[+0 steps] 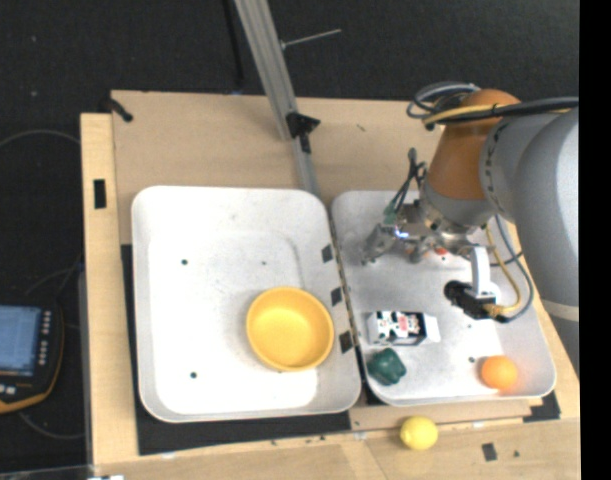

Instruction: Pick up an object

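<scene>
At the far left of the frame, off the bench (215, 138), a handheld pendant with a lit blue screen (20, 353) lies on the dark floor. Further right, the left white bin (185, 238) holds a yellow bowl (289, 328), upright, in its lower right part. A slim metal pole (270, 63) slants down from the top of the frame toward the gap between the bins. The right white bin (370, 218) holds a small black-and-white printed box (400, 327) near its lower left, with a dark green object (387, 366) just below it and an orange ball (499, 372) at the lower right corner. A yellow ball (418, 433) lies on the bench just below this bin. The gripper (400, 240) hangs over the upper part of the right bin, apart from the objects; whether its jaws are apart or together cannot be told. The grey arm (535, 198) enters from the right.
</scene>
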Controlling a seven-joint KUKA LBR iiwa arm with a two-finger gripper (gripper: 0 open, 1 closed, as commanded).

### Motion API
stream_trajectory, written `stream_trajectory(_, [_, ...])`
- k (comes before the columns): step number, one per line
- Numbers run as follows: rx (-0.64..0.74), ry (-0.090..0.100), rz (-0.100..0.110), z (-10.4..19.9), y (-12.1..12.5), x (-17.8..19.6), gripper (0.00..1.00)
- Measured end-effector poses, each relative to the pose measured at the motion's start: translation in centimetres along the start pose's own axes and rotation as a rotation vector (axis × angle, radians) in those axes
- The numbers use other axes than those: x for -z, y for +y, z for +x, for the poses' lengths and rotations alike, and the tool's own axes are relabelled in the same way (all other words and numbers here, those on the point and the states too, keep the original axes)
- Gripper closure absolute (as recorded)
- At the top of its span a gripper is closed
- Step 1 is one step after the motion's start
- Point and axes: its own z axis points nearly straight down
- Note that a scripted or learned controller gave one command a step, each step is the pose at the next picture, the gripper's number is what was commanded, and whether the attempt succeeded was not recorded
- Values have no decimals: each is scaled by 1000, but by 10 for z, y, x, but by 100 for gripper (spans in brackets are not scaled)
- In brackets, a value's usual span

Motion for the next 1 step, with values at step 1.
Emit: stream_trajectory(1, [-5, 2, -5, -1, 1, 13, 100])
